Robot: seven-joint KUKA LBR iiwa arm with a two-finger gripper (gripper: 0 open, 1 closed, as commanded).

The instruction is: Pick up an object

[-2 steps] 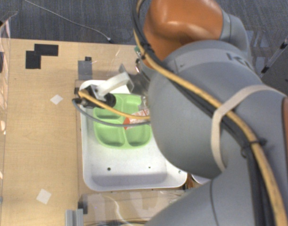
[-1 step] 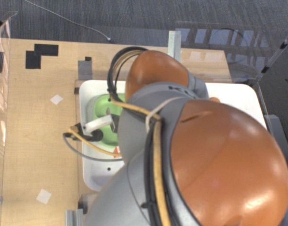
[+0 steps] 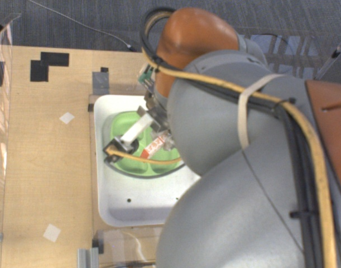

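Observation:
A green round dish (image 3: 119,126) lies in the white bin (image 3: 131,200), toward its far side. On the dish's right part lies a small red and white packet (image 3: 154,146). My gripper (image 3: 159,132) reaches down over the dish, right beside and just above the packet. The big grey arm hides the dish's right side and most of the gripper, so I cannot see whether the packet is between the fingers.
The arm, with its orange band (image 3: 195,35), covers the whole right half of the view, including the bin's right side. The wooden bench (image 3: 42,166) spreads to the left, with black marks (image 3: 47,65) at its far end.

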